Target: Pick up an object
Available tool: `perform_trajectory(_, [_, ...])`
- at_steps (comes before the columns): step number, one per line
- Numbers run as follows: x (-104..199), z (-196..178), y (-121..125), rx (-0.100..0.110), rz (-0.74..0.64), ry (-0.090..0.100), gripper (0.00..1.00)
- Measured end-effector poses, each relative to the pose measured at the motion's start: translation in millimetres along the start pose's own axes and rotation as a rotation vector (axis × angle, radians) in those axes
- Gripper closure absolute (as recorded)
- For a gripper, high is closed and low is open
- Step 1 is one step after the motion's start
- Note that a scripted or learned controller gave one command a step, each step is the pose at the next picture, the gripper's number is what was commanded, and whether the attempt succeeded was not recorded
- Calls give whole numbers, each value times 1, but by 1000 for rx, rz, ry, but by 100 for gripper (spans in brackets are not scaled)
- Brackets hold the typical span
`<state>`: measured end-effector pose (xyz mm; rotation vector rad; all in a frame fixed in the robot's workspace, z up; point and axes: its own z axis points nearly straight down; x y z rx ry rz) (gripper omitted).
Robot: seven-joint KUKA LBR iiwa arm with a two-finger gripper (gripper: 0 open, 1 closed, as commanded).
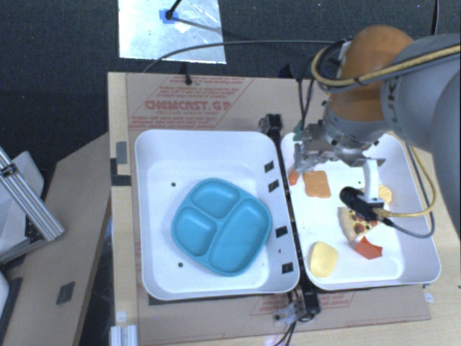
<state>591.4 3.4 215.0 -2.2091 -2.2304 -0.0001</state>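
My gripper [308, 160] hangs over the back left part of the right bin [410, 269], reaching in from the right. Just below it lies a flat orange-tan piece [317, 185], and a small orange bit [292, 176] sits by the bin's left wall. Whether the gripper touches either one is unclear from this angle. Further forward lie a pizza-like slice [352, 227], a red wedge [369, 249] and a pale yellow lump [323, 258]. A small yellow-orange item [386, 194] peeks out on the right.
The left bin [158, 157] holds a blue divided plate [221, 225] near its middle. A black-clipped divider [282, 193] separates the two bins. The arm's large orange and grey body [382, 71] overhangs the right bin's back.
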Motion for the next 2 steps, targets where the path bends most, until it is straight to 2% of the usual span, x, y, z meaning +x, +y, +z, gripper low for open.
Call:
perform_trajectory(1, [56,0,1,-3,-1,1,100])
perform_trajectory(2, [106,-13,-14,-3,-1,1,100])
